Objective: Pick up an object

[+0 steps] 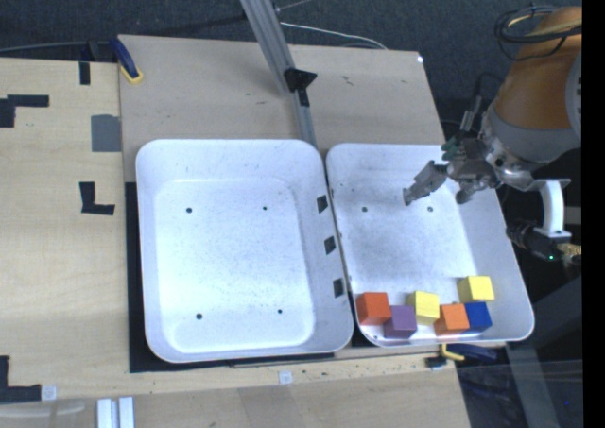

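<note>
Hand: the hand (442, 186) hangs over the far part of the right bin (397, 237), its two fingers spread apart with nothing between them.
Near row of blocks: along the right bin's near wall lie an orange block (373, 307), a purple block (403, 319), a yellow block (426, 304), a second orange block (454, 317), a blue block (477, 316) and a second yellow block (475, 287), packed close, several touching.
Left bin: the left bin (232, 247) sits beside the right one on the worktop (369, 100).
Far side: a grey rail (265, 25) slants across the worktop's far edge.
Step in hand: judged as the approach, before any grasp; the hand is well apart from the blocks.
Next move: it calls for travel toward the near wall, then a descent over one block; the second yellow block, at the cluster's edge, looks easiest, since tight neighbours could block a finger.
</note>
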Controlling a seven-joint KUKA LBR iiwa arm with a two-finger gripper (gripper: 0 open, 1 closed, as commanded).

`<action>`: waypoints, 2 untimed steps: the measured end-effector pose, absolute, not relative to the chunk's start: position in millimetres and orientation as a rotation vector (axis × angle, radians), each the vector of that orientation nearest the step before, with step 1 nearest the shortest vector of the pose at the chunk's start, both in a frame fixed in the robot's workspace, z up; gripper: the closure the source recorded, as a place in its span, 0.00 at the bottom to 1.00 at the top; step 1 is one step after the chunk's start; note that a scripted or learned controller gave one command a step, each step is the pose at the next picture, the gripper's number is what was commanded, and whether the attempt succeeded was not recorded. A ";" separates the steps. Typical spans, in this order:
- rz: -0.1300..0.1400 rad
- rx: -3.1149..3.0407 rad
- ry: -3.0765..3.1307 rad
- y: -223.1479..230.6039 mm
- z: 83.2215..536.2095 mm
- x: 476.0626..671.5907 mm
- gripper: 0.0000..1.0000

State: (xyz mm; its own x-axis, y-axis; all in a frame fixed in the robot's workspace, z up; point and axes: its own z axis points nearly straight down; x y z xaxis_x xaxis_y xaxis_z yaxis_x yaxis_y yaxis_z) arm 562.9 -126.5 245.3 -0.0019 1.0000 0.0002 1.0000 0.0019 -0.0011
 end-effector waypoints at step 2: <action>-0.001 -2.219 -2.224 -101.4 257.1 549.3 0.00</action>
State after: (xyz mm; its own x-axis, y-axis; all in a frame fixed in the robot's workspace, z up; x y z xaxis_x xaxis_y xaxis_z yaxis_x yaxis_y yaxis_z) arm 549.3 -101.4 257.1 -0.0021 1.0000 0.0007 1.0000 0.0021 0.0001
